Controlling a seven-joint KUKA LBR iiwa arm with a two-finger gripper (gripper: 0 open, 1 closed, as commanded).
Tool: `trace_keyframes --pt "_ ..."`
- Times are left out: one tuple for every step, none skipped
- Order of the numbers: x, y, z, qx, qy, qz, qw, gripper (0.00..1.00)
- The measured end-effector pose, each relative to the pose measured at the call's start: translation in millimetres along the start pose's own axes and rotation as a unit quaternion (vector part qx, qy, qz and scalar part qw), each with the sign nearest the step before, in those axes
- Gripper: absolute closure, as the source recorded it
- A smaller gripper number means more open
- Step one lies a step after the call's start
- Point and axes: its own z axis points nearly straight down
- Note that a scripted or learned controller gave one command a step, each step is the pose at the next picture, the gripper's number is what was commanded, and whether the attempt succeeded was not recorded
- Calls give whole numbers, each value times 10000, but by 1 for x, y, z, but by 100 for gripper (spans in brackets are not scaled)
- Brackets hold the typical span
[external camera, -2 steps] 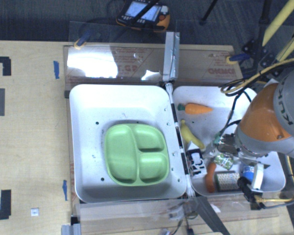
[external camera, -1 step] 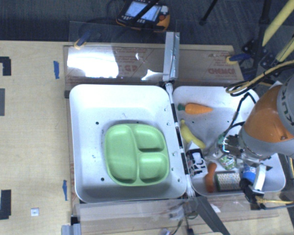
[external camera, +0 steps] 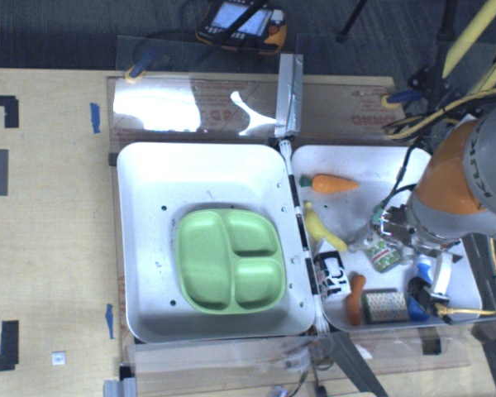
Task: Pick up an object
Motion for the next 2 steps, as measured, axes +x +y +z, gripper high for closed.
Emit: trace_keyframes --pt "1 1 -11 -11 4 -14 10000 100" --pt "-36 46 -105 13 -1 -2433 9700 100"
